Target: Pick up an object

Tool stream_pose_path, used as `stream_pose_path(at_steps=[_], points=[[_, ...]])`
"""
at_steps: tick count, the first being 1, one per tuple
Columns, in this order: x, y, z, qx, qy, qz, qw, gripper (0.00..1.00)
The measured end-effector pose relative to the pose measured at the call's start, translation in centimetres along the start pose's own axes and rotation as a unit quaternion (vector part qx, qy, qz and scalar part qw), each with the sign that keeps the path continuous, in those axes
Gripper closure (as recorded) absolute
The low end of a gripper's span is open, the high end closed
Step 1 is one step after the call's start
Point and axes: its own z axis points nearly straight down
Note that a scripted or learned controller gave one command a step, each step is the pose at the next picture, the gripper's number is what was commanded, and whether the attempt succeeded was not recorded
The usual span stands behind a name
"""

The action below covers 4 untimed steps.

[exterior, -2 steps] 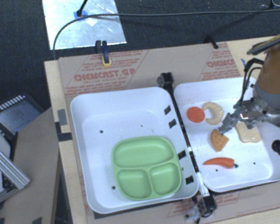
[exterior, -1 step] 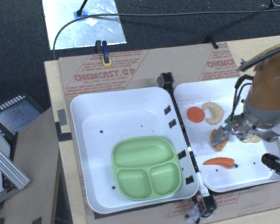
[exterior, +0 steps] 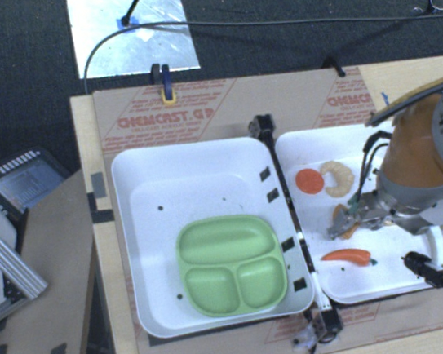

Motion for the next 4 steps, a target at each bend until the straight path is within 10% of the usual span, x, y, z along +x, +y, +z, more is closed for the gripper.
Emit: stream_pose_path(at_steps=[1,4], points=[[0.0,0.1,-1.2,-0.002,0.000,0.000,1.0000,1.00],[-0.5,0.4,-15.5,-0.003,-0.001,-0.001,1.0000,1.00]])
